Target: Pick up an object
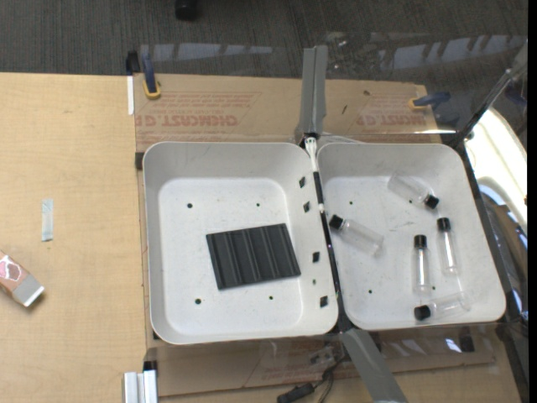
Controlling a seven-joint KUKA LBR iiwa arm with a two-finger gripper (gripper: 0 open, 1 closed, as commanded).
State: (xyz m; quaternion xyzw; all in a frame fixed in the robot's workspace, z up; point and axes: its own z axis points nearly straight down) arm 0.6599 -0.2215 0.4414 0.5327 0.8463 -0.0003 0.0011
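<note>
Two shallow white bins sit side by side on a tan surface (67, 141), seen from above at a slant.

Left bin (168, 175): a dark ribbed pad (252, 255) lies flat near the middle of the floor, slightly skewed to the bin's edges and well apart from every wall.

Right bin (369, 309): five clear vials with black caps lie on their sides.
- Vial a (354, 232) – near the left wall, cap toward the upper left.
- Vial b (412, 191) – toward the far right corner, cap at its lower right end.
- Vial c (419, 264) – right of centre, running lengthwise with its cap at the far end.
- Vial d (447, 245) – just beside vial c on its right, roughly parallel, cap also at the far end.
- Vial e (442, 306) – near the front right corner, cap toward the left, close below vials c and d.

A grey bar (314, 91) runs back from the seam where the two bins meet. Brown cardboard (218, 112) lies under the bins, with a clamp (149, 84) at its far left corner. On the surface to the left lie a small grey strip (47, 220) and, nearer the front edge, a small packet (17, 280).

Pincer – whether it is open or closed cannot be told, and no vial can be seen held.
</note>
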